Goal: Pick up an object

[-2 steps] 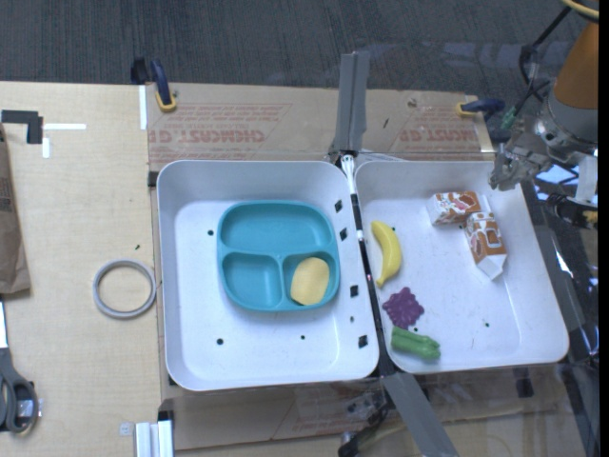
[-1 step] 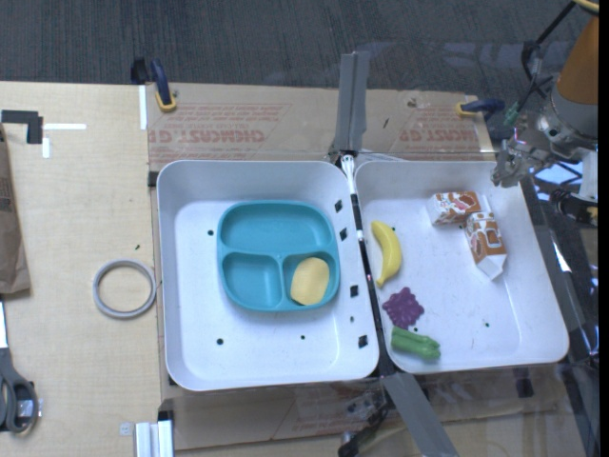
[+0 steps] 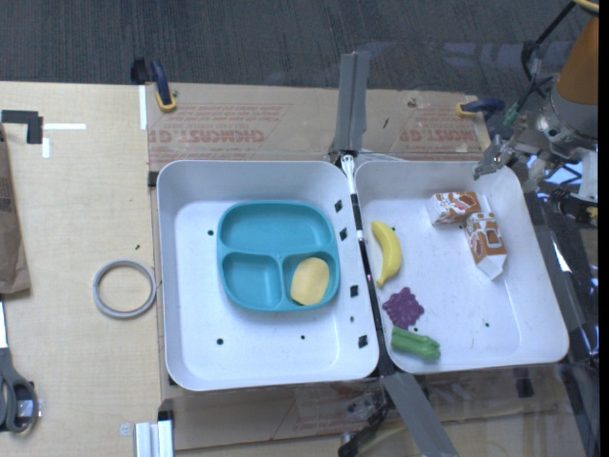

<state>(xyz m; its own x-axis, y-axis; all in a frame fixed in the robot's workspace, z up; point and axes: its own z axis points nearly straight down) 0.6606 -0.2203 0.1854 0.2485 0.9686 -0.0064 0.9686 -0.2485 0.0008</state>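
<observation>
The right bin (image 3: 533, 341) holds a yellow banana (image 3: 385, 250), a purple bunch of grapes (image 3: 403, 305), a green vegetable (image 3: 415, 344) and two orange-and-white snack packets (image 3: 455, 206) (image 3: 486, 241). In the left bin (image 3: 190, 331) lies a teal divided plate (image 3: 266, 246) with a pale yellow round item (image 3: 310, 280) in its lower right compartment. My gripper (image 3: 497, 156) hangs over the right bin's far right corner, just above and right of the upper packet. Nothing is seen in it.
A metal divider bar (image 3: 350, 103) rises between the bins at the back. On the bench to the left lie a grey ring (image 3: 125, 287), scissors (image 3: 14, 403) and a brown bag (image 3: 9, 217). Clamps (image 3: 162, 89) (image 3: 476, 109) hold the cardboard behind the bins.
</observation>
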